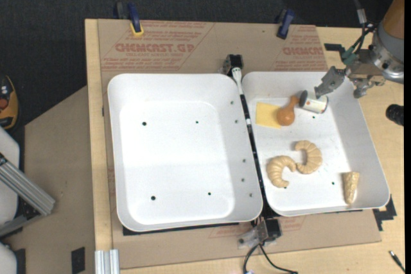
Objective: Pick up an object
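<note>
Two croissants (295,164), a cheese slice (266,114) and a small white cylinder (314,104) lie in the right bin (369,138). The gripper (326,84) hangs just above the cylinder; I cannot tell its state. Next it must go down and pinch.

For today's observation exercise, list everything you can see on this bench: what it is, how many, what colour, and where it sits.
White bins: 2, white, side by side on the board.
Board: 1, tan with red print, under both bins.
Clamps: 2, blue, on the board's far edge.
Cheese slice: 1, yellow, far left part of the right bin.
Drumstick-like piece: 1, orange-brown, beside the slice.
Small cylinder: 1, white, far part of the right bin, below the gripper.
Croissants: 2, tan, middle of the right bin.
Bread piece: 1, pale tan, near right corner of the right bin.
Gripper: 1, grey, over the right bin's far side.
</note>
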Controlling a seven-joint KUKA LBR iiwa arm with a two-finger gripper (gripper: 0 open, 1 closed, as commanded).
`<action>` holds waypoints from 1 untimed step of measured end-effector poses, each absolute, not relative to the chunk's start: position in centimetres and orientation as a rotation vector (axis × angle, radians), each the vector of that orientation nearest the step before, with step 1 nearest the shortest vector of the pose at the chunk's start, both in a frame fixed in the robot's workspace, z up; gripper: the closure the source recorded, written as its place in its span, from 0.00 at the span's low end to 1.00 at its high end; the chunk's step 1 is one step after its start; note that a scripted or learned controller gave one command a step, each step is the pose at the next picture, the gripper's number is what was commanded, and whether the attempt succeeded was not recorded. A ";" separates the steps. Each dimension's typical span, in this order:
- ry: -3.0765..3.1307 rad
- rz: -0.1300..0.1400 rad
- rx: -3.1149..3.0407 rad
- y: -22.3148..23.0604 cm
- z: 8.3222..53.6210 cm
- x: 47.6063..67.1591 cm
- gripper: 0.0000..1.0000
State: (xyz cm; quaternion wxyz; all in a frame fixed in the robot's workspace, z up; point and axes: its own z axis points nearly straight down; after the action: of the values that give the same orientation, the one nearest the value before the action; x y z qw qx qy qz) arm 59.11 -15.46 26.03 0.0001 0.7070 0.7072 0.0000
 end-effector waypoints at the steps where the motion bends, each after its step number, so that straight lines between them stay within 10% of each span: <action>1: 2.220 0.002 2.218 -15.5 27.1 59.2 1.00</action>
State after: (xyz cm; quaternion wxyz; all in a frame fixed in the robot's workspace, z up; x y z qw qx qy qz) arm 59.17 -15.47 27.12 0.0018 0.7067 0.7076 0.0008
